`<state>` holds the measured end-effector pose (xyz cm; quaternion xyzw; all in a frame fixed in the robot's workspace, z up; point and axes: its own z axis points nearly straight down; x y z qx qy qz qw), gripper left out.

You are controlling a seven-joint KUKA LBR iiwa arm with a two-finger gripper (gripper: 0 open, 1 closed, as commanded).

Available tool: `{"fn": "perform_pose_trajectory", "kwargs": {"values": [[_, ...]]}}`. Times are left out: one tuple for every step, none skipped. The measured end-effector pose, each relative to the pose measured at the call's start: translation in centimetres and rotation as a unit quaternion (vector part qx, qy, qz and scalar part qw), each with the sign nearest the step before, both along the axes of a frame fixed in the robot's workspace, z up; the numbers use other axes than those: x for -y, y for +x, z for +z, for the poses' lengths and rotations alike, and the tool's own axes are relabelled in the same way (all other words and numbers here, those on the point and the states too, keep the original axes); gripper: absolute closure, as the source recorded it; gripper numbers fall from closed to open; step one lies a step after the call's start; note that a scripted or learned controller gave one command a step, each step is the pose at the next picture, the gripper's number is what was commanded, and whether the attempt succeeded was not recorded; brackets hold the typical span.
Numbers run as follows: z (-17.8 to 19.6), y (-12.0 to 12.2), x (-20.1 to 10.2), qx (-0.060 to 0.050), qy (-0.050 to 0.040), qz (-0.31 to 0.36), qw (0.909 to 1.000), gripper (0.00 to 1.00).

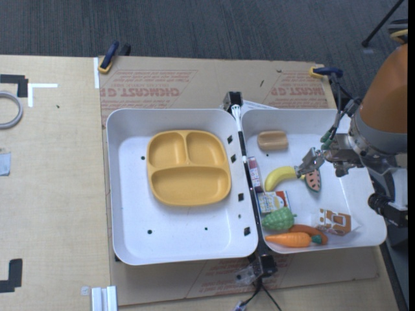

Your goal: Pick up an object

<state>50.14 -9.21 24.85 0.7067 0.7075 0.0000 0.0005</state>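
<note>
My gripper [310,164] hangs over the middle of the right bin [363,193], reaching in from the right. Its tip is just above a watermelon slice [314,181] and to the right of a banana [279,177]. I cannot tell whether it touches the slice. A brown bread loaf [272,140] lies at the back of this bin. Along the front edge lie a carrot [289,240], a green bunch [279,220] and a small brown-and-white box [335,221]. A small carton [271,201] sits beside the bin's left wall.
The left bin [130,225] holds a yellow divided plate [189,167]. A small red-and-white item [252,171] lies against the wall between the bins. Cardboard [162,86] lies under both bins, with clamps at its far corners.
</note>
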Motion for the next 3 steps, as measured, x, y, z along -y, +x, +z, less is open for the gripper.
{"fn": "perform_pose_trajectory", "kwargs": {"values": [[-7.6, -2.3, 6.2, 0.000, 0.0003, 0.129, 0.9916, 0.00], [-12.8, -2.3, 8.2, 0.000, 0.0001, 0.337, 0.9416, 0.00], [-15.3, -2.1, 5.4, 0.003, -0.0029, 0.419, 0.9081, 0.00]]}}
